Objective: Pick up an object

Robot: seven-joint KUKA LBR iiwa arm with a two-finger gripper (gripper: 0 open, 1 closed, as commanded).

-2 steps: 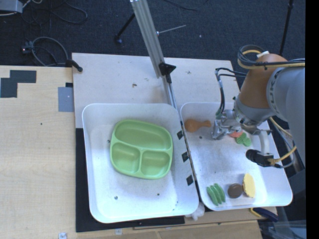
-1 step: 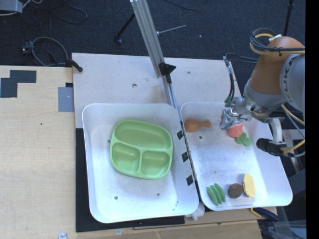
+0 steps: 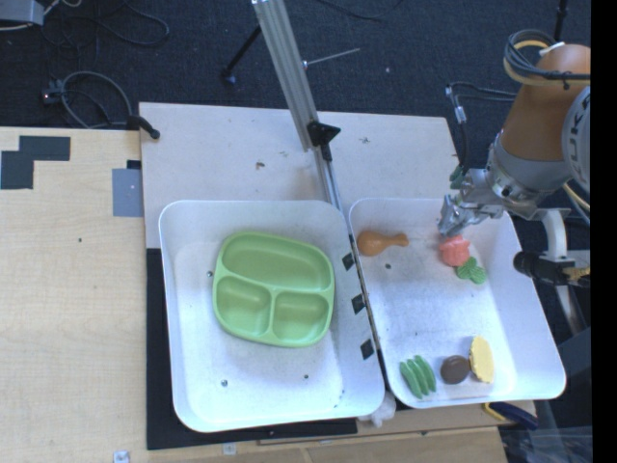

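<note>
Your gripper (image 3: 455, 222) hangs low over the right bin (image 3: 525, 307), just above and beside the red toy with green leaves (image 3: 459, 256), which lies near the bin's far right side. You cannot tell how the claw stands, nor whether it has hold of anything. If it closes off-centre, that toy could squirt sideways toward the bin wall. The orange drumstick (image 3: 380, 242) lies near, by the divider between the bins. Well apart, at the near edge, sit green beans (image 3: 417, 375), a brown lump (image 3: 454, 368) and a yellow piece (image 3: 481, 359). A green divided plate (image 3: 274, 289) lies in the left bin (image 3: 183, 355).
</note>
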